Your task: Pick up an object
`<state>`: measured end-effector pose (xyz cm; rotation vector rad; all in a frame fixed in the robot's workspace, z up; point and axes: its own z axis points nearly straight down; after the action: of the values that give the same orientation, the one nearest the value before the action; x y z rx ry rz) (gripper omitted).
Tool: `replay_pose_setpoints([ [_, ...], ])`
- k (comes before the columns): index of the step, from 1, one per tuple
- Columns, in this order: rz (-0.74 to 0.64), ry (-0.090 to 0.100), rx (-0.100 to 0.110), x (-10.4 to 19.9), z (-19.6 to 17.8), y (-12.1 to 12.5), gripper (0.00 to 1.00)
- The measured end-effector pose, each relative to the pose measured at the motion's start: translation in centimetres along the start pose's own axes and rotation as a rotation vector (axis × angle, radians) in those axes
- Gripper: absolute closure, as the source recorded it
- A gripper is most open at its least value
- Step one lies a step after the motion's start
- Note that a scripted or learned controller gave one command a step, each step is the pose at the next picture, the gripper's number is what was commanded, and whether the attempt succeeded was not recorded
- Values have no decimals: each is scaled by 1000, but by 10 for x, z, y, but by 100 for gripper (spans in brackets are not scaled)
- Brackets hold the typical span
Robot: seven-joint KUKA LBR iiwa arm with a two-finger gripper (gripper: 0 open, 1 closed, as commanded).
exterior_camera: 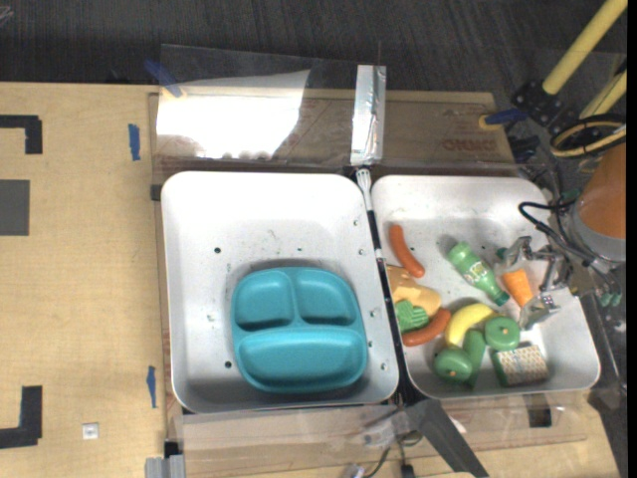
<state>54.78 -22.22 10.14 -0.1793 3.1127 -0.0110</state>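
While you watch right bin (582, 366), note gripper (534, 279) at its right side, fingers spread open around orange carrot (519, 287), not closed on it. Green bottle (476, 272) just left of carrot. Banana (466, 322) lower centre of bin. Teal tray (297, 328) sits in left bin (189, 267).

Toy foods (468, 317) clustered in right bin (587, 366)

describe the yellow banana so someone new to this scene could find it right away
Look in the right white bin, among the toy food near its front. The banana lies there, curved, between a green pepper and a green bottle. It is the one plain yellow piece in that pile.
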Motion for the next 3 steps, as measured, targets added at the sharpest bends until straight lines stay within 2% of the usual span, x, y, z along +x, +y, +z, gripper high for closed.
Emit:
replay_pose_setpoints([
  [1,-160,12,-5,-8,13,-2,0],
  [2,-158,-2,-1,-13,-1,-2,100],
  [3,-158,-1,-2,-12,0,-1,0],
])
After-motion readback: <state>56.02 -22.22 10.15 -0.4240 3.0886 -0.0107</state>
